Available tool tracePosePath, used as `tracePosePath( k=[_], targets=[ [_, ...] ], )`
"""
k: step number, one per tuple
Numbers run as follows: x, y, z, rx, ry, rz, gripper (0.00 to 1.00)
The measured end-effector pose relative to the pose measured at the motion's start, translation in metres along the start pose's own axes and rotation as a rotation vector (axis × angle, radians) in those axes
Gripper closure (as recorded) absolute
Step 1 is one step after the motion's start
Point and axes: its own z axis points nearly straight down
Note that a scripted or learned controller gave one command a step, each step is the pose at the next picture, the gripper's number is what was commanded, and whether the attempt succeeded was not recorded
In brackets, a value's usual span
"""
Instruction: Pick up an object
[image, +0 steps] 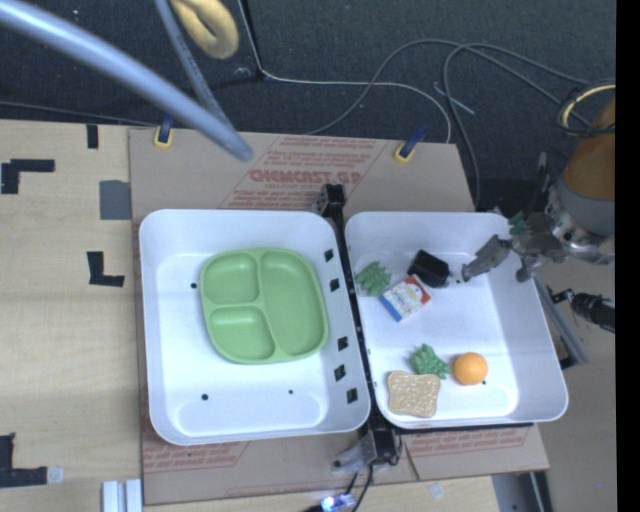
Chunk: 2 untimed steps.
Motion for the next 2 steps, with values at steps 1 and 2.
tracePosePath(
  k=[1, 2],
  targets=[
    [0.001, 0.003, -0.008, -0.013, -0.003, -0.004, 0.0],
    [0.006, 0.002, 0.037, -0.01, -0.003, -0.005, 0.0]
  ],
)
